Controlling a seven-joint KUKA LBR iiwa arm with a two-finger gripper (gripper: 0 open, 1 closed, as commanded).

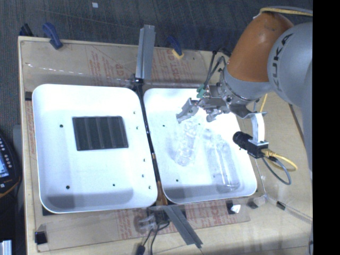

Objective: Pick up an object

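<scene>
My gripper (199, 113) hangs over the upper middle of the right bin (164, 185), its fingers spread open with nothing between them. Just below it lies a clear plastic object (184, 146), hard to make out against the white floor. A clear bottle (223, 163) lies lengthwise toward the bin's right side. In the left bin (48, 190) a dark grey ribbed rectangular block (100, 133) lies flat near the middle.
A grey metal bar (145, 52) stands at the back between the two bins. Blue clamps (52, 35) hold the bench's far edge. The arm's orange band (257, 47) looms over the right bin's back right corner.
</scene>
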